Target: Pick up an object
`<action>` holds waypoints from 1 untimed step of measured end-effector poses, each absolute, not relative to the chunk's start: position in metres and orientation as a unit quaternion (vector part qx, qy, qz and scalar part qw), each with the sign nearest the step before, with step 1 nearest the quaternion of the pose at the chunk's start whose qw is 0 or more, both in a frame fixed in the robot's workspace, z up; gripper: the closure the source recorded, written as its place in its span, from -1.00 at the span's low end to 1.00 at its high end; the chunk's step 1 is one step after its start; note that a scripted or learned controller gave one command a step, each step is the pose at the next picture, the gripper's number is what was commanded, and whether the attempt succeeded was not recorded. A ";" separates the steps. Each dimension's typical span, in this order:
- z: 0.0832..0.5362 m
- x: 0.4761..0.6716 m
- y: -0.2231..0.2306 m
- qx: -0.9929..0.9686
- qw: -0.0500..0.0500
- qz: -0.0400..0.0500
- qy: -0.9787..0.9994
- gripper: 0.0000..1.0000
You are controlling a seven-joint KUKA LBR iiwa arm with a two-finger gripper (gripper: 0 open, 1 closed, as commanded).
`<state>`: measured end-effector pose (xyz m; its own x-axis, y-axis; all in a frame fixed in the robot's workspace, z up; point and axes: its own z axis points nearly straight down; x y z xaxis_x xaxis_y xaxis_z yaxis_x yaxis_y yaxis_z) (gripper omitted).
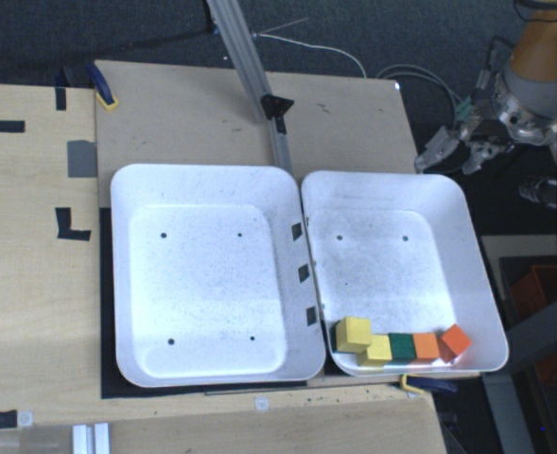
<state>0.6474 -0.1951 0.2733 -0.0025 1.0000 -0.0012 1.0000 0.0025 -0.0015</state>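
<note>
**End effector up high, blocks waiting in the corner**

End effector (pixel 453 151) hangs past the top right corner of the right bin (pixel 467 216), up off the worktop (pixel 183 121). Its two fingers look spread apart, with nothing between them.

Far from it, at the near edge of that bin, small blocks sit in a tight row: two yellow blocks (pixel 356 334), a green block (pixel 403 347), and two orange blocks (pixel 456 340). They look light and hard, and probably won't squash. The orange one at the end has the most room, so its flat sides seem the best place to pinch.

The left bin (pixel 127 253) sits beside it.
</note>
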 end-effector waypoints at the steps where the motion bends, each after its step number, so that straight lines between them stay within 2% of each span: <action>1: 0.164 0.669 -0.139 -0.705 0.004 0.002 -0.709 -1.00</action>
<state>0.6690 -0.1389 0.1639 -0.0047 1.0000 0.0023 1.0000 0.0047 -0.0088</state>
